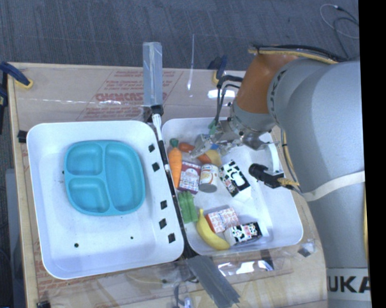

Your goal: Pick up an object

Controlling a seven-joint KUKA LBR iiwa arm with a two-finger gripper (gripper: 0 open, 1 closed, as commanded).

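The right bin (282, 211) holds several small items: an orange carrot (174, 165), a red and white box (189, 178), a small can (208, 175), a black and white carton (233, 178), a yellow banana (210, 234), a green item (188, 208), a red packet (221, 218) and a second cow-print carton (245, 231). My gripper (208, 142) is low over the bin's far left part, just behind the can and the carrot. Its tip is blurred among the items there.
The left bin (50, 239) holds a blue divided plate (106, 177). A black divider (162, 183) with clips runs between the two bins. The grey arm (320, 144) covers the bench's right side. A black part (261, 174) juts over the right bin.
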